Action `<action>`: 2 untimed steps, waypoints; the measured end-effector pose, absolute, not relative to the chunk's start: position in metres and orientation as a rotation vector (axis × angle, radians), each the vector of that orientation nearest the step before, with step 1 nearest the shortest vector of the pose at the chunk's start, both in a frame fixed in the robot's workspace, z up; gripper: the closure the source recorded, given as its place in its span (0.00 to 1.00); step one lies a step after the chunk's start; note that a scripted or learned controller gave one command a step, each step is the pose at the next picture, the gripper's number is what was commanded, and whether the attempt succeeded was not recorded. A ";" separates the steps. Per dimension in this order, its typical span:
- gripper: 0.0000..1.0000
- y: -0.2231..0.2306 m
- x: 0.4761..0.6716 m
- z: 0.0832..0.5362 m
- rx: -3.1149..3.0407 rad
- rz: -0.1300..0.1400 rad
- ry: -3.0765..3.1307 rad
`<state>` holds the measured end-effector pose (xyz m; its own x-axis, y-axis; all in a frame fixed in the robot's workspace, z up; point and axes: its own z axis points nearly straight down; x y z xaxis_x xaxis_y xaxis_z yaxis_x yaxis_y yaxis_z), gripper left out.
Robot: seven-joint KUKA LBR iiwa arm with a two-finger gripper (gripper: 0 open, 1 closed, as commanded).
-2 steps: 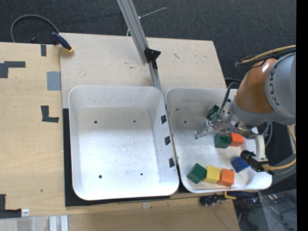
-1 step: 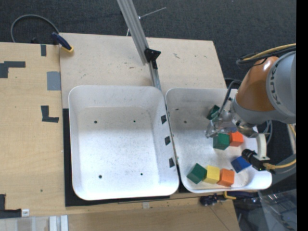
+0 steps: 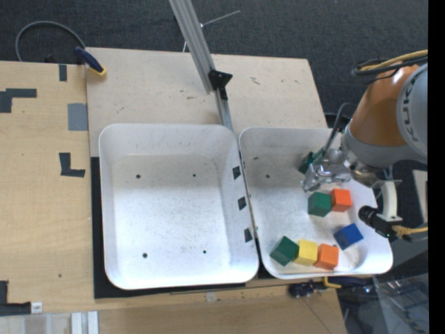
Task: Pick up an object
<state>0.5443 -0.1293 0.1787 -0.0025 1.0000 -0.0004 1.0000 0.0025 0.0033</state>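
Green cube (image 3: 320, 204) and orange cube (image 3: 341, 199) touch in the right bin (image 3: 271, 152); at their 11 o'clock we see the hand (image 3: 318, 177), grip unreadable. Approach step, we judge; next, descend squarely.

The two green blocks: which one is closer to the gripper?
The upper green block, beside an orange one, just below the gripper. The other green block lies at the bin's front.

Six small blocks lie in the right bin (image 3: 278, 160). A green cube (image 3: 320, 204) touches an orange cube (image 3: 341, 199) near the bin's middle, with a blue cube (image 3: 348, 236) just below them. Along the near wall a green block (image 3: 284, 250), a yellow block (image 3: 306, 252) and an orange block (image 3: 327, 255) sit in a touching row.
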 end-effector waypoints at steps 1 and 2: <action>1.00 -0.129 0.545 0.215 2.218 0.003 2.221; 1.00 -0.081 0.566 0.210 2.215 0.000 2.230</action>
